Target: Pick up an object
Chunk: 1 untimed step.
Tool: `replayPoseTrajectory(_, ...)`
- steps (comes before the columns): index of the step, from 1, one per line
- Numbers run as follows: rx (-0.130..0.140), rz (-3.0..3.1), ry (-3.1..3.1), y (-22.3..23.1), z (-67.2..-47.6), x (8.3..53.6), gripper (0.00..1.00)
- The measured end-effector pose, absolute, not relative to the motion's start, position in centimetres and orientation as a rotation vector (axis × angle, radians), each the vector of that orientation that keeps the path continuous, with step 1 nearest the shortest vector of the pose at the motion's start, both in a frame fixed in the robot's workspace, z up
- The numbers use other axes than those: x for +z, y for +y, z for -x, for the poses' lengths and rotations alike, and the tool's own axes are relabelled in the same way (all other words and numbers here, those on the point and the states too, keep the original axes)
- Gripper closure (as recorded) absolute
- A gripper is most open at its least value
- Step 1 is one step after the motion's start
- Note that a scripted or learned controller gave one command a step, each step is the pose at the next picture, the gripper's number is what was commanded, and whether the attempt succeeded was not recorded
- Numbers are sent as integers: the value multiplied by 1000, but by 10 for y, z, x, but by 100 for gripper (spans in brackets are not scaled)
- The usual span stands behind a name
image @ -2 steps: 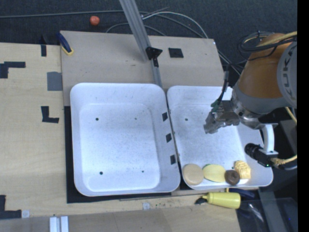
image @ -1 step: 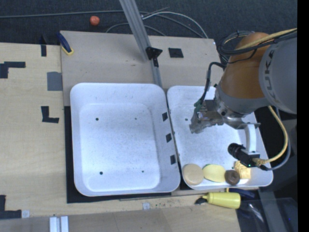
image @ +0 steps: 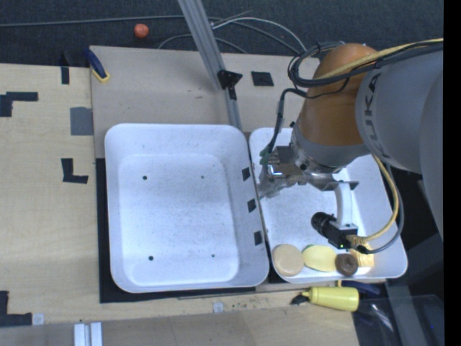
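Note:
My gripper (image: pixel 272 181) hangs over the left part of the right bin (image: pixel 374 193), close to the wall between the two bins. The wrist hides much of it and I see nothing between its fingers. Along the right bin's front edge lie a tan round object (image: pixel 287 259), a pale yellow oval object (image: pixel 318 257) and a small brown round object (image: pixel 346 264). They sit well in front of the gripper and apart from it.
The left bin (image: pixel 137 143) stands beside the right one. A yellow-handled tool (image: pixel 333 298) lies on the bench in front of the right bin. A slanted metal pole (image: pixel 209 49) rises behind the bins. A small red ball (image: pixel 141 29) rests at the far back.

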<state>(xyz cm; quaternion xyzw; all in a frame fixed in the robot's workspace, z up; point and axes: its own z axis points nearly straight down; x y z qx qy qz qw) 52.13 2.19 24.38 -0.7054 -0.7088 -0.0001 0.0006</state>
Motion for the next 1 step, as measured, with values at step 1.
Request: replayPoseTrajectory(1,0,2215,-2226,77,-517,248,100)
